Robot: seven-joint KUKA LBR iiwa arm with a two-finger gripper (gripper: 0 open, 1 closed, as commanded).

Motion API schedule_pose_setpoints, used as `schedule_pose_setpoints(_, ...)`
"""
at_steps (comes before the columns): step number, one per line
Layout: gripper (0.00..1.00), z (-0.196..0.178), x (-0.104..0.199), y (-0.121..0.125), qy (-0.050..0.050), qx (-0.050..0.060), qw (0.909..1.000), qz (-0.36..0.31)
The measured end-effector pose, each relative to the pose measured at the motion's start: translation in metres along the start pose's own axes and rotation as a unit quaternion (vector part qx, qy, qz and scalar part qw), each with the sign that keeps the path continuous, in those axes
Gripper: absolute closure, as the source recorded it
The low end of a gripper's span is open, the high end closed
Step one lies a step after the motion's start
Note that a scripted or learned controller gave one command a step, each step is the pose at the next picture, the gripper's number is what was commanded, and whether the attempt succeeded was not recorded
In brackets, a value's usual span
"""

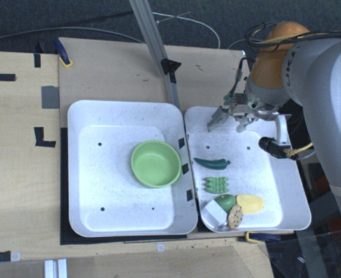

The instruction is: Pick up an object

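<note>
Looking down on the bench from the fixed camera, we see two shallow white bins side by side: the left bin (89, 172) and the right bin (286, 190). In the left bin a green bowl (155, 164) sits upright, right of its middle and close to the wall it shares with the other bin. The right bin holds the small things we could pick from. A dark green pepper (212, 163) lies on its side near the middle of that bin's left half. Just below it lies a light green pea pod (216, 184), apart from the pepper. Near the front edge a cluster sits tight together: a green rounded piece (225, 201), a yellow lemon-like piece (249, 203) touching it on the right, a white block (214, 214) in front, and a speckled brown cookie (235, 216) leaning against them. The arm (315, 68) comes in from the right, with its orange band above the wrist. The gripper (228, 120) hangs over the far part of the right bin, well apart from the pepper and the other pieces. We see its two fingers spread, one finger (216, 120) pointing down-left and the other to its right, with nothing between them. A grey pole (153, 36) crosses the bench behind the bins at a slant.
</note>
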State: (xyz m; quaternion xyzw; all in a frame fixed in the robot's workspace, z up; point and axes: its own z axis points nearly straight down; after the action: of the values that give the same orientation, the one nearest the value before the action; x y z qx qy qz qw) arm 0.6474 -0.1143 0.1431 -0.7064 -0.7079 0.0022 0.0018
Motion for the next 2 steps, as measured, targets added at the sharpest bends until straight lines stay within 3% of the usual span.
schedule_pose_setpoints(1, 0.00, 0.055, 0.001, -0.002, 0.000, 0.001, 1.0000, 0.000)
schedule_pose_setpoints(2, 1.00, 0.041, 0.002, 0.000, 0.000, -0.002, 1.0000, -0.001)
